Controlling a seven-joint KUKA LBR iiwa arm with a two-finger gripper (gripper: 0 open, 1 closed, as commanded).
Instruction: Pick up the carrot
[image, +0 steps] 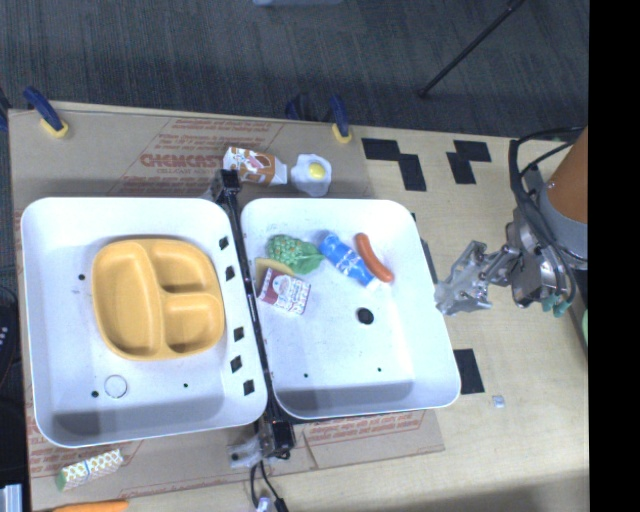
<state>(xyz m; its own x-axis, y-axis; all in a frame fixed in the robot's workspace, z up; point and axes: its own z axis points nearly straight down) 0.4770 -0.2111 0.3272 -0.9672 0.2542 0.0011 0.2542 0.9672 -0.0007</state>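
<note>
Camera view, tan bench (520, 420), dark carpet (200, 50) behind

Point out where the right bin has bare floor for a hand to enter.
Right bin: the front half is bare below the dark spot. The back left is crowded: carrot, blue bottle, green item, packet. The end effector is outside the right wall.
</note>
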